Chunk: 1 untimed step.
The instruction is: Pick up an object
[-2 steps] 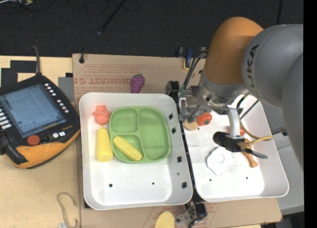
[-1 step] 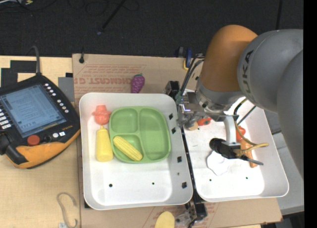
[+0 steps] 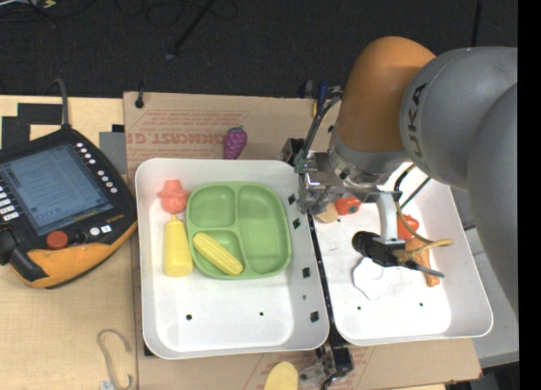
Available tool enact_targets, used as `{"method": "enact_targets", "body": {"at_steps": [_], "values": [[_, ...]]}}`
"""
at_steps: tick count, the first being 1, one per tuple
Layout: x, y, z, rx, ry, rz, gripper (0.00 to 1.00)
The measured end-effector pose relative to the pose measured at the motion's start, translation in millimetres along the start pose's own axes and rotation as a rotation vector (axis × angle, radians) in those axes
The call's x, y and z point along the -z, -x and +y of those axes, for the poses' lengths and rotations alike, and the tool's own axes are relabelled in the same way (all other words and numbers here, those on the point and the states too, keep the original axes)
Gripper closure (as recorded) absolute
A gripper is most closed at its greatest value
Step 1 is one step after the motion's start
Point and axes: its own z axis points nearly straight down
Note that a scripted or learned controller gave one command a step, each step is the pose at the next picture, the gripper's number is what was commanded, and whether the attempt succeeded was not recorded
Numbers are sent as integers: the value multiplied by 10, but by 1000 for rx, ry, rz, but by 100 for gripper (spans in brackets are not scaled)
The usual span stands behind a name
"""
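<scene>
My gripper [image 3: 316,200] hangs low over the far left corner of the right bin [image 3: 456,312], close to the divider between the bins. A small red-orange toy [image 3: 347,205] lies just to its right. Further right in that bin are a red piece [image 3: 407,226], an orange carrot-like toy [image 3: 423,253] and a white lump [image 3: 372,278]. The left bin [image 3: 220,321] holds a green divided plate [image 3: 254,219] with a corn cob [image 3: 218,253] on it. A yellow bottle [image 3: 177,246] and a pink-red toy [image 3: 172,196] lie beside the plate.
A purple grape toy [image 3: 235,141] lies on the cardboard behind the left bin. A teach pendant [image 3: 55,202] sits on the bench at the left. A yellow object [image 3: 281,376] lies at the front edge, and a metal hook [image 3: 114,353] at the front left.
</scene>
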Motion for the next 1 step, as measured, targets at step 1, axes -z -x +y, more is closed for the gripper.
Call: {"method": "enact_targets", "body": {"at_steps": [1], "values": [[25,173,-15,0,-1,-1,100]]}}
